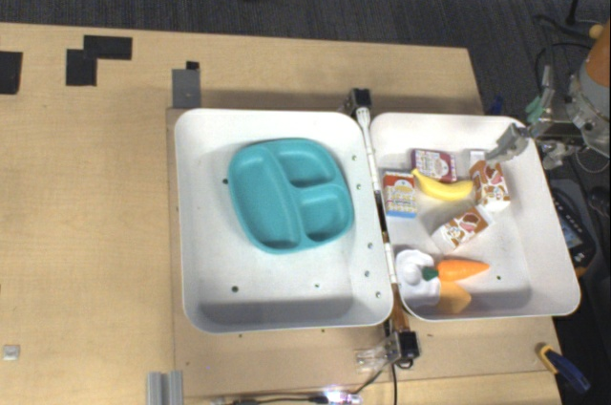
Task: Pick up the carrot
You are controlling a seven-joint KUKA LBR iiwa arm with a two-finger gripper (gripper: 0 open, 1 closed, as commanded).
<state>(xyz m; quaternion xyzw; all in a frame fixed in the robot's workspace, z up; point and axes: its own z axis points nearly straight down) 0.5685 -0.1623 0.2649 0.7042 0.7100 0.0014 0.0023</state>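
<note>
We see the orange plastic carrot [462, 269] lying crosswise near the right white bin's [535, 298] front edge, well apart from our grey two-finger gripper [508, 141] at the back edge; whether it is parted we cannot tell.

No print can be read — the small cartons [470, 223] carry patterns too blurred to decipher.

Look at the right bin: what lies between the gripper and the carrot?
In the camera view, the gripper is at the right bin's far right, the carrot near its front. Between them lie two small brown-and-white cartons. The banana lies just left.
</note>
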